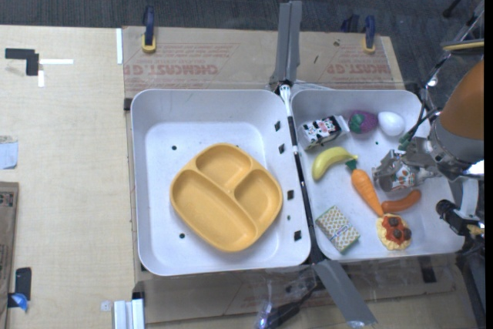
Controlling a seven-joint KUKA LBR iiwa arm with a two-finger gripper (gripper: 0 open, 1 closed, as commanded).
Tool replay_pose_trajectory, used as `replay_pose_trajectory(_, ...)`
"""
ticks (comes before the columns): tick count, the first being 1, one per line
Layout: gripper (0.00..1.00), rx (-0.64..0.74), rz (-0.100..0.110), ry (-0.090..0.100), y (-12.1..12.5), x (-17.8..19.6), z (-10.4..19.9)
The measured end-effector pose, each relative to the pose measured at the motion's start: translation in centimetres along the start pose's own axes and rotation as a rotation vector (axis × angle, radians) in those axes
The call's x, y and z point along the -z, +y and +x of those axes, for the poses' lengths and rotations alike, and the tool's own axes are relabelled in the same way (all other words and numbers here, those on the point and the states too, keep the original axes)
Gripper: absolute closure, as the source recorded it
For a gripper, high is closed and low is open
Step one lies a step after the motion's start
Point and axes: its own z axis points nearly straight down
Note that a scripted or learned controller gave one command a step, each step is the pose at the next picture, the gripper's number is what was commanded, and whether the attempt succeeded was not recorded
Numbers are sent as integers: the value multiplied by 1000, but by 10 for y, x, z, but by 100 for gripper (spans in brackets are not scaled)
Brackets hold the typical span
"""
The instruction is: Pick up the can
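Observation:
A small black-and-white patterned can [322, 131] lies on its side at the back left of the right bin [431, 246]. My gripper [395, 173] reaches in from the right and hangs low over the middle right of that bin. It sits between the orange carrot [367, 192] and the red sausage [401, 202], well to the right of the can. Its metal parts blur together with something silvery and reddish beneath them.
The right bin also holds a banana [332, 161], a purple item [363, 122], a white egg [390, 122], a patterned box [337, 228] and a toy pizza [394, 231]. A yellow divided plate [225, 196] lies in the left bin [142, 166].

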Motion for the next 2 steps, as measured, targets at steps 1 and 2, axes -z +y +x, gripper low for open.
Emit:
replay_pose_trajectory(1,100,-3,-2,-1,1,10,-1)
replay_pose_trajectory(2,100,-61,-2,-12,24,100,53)
